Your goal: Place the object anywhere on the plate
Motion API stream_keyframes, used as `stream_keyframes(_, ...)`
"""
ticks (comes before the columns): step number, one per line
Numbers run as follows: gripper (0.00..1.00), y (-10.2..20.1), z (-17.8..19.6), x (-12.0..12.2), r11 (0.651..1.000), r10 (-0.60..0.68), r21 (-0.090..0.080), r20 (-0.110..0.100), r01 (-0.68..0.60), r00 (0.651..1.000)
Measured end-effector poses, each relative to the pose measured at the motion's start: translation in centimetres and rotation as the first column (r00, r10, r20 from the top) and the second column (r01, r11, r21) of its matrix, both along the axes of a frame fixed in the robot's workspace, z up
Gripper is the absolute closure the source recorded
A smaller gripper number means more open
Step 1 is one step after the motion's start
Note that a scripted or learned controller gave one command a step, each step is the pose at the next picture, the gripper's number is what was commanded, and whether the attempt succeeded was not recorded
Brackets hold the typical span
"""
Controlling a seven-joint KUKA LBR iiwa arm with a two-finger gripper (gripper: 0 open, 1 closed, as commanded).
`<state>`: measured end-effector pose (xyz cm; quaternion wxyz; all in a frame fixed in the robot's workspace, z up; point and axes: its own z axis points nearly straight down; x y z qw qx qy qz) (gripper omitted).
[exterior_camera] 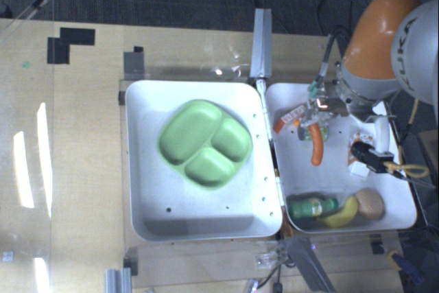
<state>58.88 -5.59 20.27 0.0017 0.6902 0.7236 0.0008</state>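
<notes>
Nearest you lay the green bottle [312,206] and banana [343,213]. The hand [317,121], grip unreadable, hovered over the orange sausage [316,147] in the right bin [405,216]; the clutter could spoil your grasp, far from the plate [204,142].

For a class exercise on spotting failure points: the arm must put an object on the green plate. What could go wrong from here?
1. The gripper sits at the top end of the sausage; an end grasp may let it swing or slip.
2. The plate lies in the other bin, so the divider could catch a low carry.
</notes>
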Motion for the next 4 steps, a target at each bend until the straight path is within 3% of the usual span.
stream_keyframes(1, 0.00, 0.0, 0.0, 0.0, 1.000, 0.000, 0.000, 0.000, 0.000, 1.000)
stream_keyframes(2, 0.00, 2.5, -1.7, 3.4, 0.978, -0.210, 0.002, 0.001, 0.210, 0.978)
stream_keyframes(3, 0.00, 2.7, 0.0, -5.6, 0.976, -0.220, 0.002, 0.000, 0.220, 0.976)
stream_keyframes(4, 1.00, 2.7, 1.0, -5.5, 0.976, -0.217, 0.004, 0.002, 0.217, 0.976)
